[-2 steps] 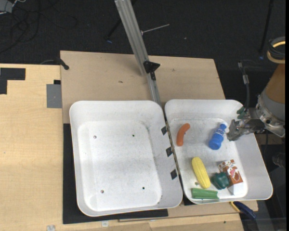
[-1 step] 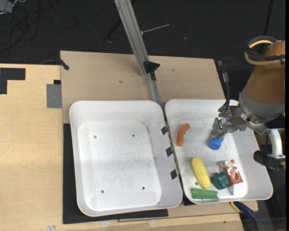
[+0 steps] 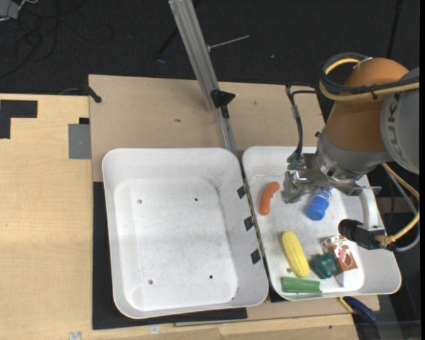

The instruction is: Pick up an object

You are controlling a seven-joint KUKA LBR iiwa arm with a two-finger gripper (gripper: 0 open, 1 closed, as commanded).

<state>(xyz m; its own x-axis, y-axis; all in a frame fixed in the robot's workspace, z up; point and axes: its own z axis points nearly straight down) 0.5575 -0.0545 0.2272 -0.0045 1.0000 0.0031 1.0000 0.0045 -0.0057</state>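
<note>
Blue plastic, the small bottle [image 3: 318,205] lies in the right bin [image 3: 382,278], touching my gripper [image 3: 295,188]. The orange sausage [image 3: 268,197] and yellow corn [image 3: 294,252] lie just left of the bottle. Nothing is lifted yet; whether my gripper is parted or closed, I cannot tell.

Left bin [image 3: 127,183]: white, few dark specks. Right bin [image 3: 262,163]: white. In right bin: orange sausage-shaped piece [image 3: 268,197]; blue cylinder [image 3: 317,206]; yellow corn cob [image 3: 295,253], kernel-ribbed; teal-green lump [image 3: 324,265]; bright green stick [image 3: 300,285] at near edge; red-and-white printed packet [image 3: 341,253]. Arm [image 3: 368,119]: grey with orange band. Bench [image 3: 35,211]: pale wood, black blocks at far left.
</note>
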